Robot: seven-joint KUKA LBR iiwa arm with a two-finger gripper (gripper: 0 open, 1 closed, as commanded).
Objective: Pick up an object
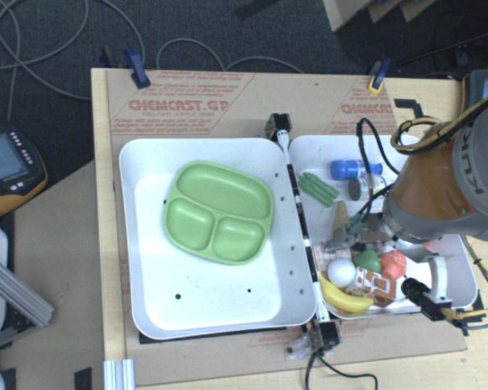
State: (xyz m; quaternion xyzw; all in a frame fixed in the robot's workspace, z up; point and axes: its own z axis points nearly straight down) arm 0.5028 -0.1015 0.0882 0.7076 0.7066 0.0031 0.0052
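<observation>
The arm's gripper [364,232] reaches down into the right bin [464,279], its grip state hidden. Just near of it lie a white egg [340,271], a banana [344,299] and a red object [393,264].

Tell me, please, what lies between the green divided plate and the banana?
In the camera view, between the green divided plate and the banana lie bare white floor of the left bin and the two bins' adjoining rims.
</observation>
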